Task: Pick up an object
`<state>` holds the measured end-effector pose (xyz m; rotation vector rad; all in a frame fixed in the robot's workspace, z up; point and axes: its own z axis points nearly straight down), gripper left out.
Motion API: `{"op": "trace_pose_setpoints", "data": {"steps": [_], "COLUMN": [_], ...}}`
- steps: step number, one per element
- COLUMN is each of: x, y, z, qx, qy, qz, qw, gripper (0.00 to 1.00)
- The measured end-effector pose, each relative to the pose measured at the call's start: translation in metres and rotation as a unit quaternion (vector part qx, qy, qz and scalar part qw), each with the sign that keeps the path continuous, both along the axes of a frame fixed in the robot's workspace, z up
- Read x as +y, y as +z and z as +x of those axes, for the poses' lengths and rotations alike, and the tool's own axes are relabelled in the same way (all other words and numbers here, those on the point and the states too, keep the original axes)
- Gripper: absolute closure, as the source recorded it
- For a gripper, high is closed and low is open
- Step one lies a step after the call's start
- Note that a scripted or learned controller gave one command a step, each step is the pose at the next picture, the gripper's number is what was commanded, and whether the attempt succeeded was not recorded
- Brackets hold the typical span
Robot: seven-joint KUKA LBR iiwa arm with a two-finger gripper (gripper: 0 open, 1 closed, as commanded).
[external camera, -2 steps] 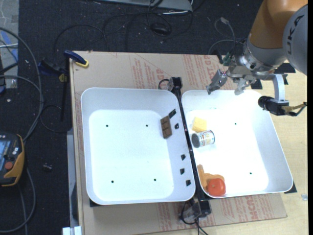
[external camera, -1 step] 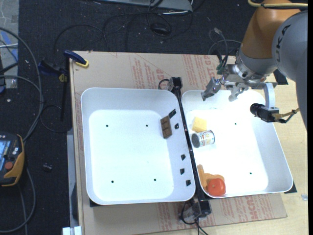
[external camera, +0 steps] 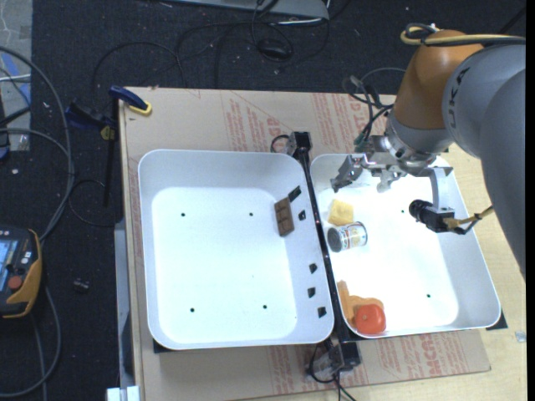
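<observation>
Gripper (external camera: 365,174) fingers spread apart, holding nothing, above right bin (external camera: 468,249). Bin contents: one yellow block (external camera: 340,212), one can (external camera: 348,237) with unreadable label, one red-orange toy (external camera: 366,313). Left bin (external camera: 167,224): one brown block (external camera: 284,217).

The gripper (external camera: 365,176) hangs open above the right bin (external camera: 451,282), just beyond a yellow block (external camera: 340,212) and small can (external camera: 348,237).

Grey letters "UK", part of a brand, run along the arm (external camera: 468,82) below its orange band; red print on the counter (external camera: 251,124) is unreadable

grey arm (external camera: 493,98) reaching from right, end effector (external camera: 365,174) fingers spread
</observation>
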<state>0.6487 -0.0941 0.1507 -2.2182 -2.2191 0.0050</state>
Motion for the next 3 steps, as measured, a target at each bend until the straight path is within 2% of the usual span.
{"op": "trace_pose_setpoints", "data": {"steps": [1,2,3], "x": [0.000,0.000,-0.003], "y": [-0.053,-0.040,0.006], "z": [-0.001,0.000,0.008], "qx": [0.000,-0.003,-0.005], "qy": [0.000,0.000,0.000], "qz": [-0.0001,-0.0003,-0.0006], "qw": [1.0000,1.0000,1.0000], "gripper": [0.00,1.00,1.00]}}
